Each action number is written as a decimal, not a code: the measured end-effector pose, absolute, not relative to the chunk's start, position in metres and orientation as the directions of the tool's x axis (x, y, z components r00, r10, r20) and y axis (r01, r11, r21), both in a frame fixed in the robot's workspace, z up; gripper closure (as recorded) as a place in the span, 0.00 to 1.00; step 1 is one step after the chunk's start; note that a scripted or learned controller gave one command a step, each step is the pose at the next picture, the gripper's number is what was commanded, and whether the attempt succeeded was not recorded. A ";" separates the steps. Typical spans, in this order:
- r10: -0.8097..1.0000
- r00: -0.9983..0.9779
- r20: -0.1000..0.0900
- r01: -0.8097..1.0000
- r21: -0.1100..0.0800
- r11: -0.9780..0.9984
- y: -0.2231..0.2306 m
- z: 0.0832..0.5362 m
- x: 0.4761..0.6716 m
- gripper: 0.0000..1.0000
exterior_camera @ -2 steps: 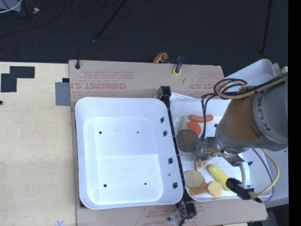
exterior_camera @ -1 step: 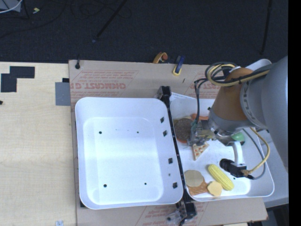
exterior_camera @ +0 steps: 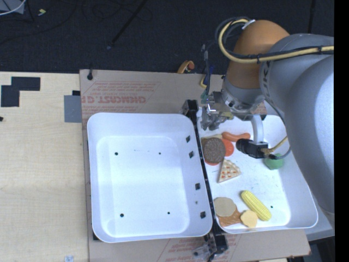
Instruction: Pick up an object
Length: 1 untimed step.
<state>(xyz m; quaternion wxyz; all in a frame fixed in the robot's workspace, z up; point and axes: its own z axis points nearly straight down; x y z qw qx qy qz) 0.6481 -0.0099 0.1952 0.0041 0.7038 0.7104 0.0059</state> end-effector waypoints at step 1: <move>1.000 -0.004 0.001 1.000 0.017 0.004 0.009 0.353 0.646 1.00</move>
